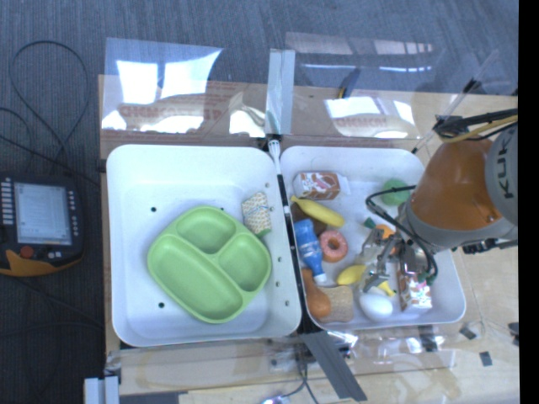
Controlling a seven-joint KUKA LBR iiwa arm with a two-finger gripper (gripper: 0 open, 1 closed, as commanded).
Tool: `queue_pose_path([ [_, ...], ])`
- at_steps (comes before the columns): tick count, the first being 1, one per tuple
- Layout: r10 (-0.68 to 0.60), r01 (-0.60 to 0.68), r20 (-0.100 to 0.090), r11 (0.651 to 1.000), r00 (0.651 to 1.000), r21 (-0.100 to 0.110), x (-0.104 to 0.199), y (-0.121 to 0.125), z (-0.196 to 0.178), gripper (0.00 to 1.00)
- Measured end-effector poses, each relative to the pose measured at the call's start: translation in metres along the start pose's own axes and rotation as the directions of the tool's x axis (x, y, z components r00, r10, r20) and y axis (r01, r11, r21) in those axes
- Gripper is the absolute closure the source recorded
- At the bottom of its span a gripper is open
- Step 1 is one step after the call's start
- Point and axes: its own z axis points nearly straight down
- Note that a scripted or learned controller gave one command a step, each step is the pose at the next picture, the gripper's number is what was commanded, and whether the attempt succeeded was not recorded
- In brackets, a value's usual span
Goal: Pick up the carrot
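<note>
Nearest the lens sits the orange band (450, 194) of the arm, a bulky collar at about 3 o'clock in the camera view, hanging over the right bin (438, 310). Below it the wrist drops toward the gripper (383, 263), which hovers low among the clutter at the bin's 5 o'clock corner; whether that tool is released or clenched cannot be told, since it merges with the things under it.

What looks like the carrot (317, 298), a dull orange shape, lies at 6 o'clock in the right bin, hard against the divider wall and touching a tan sponge-like block (340, 303). A blue bottle (308, 244) lies just beside it toward 12 o'clock, with a pink ring (333, 245) and a banana (318, 212) further up. A white egg (376, 305) rests under the wrist.

The left bin (135, 225) holds a green divided plate (210, 263) and a small mesh-patterned piece (257, 213).

Risk, as I judge it: the gripper is off toward 3 o'clock of the carrot, so a straight descent would close on the egg or a yellow piece (351, 273) instead. The divider wall also crowds the carrot, and a finger could jam there.
</note>
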Motion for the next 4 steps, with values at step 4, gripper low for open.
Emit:
queue_pose_path([
  [4, -0.465, 0.465, -0.013, 0.885, 0.885, -0.01, -0.003, -0.014, -0.007, 1.0],
])
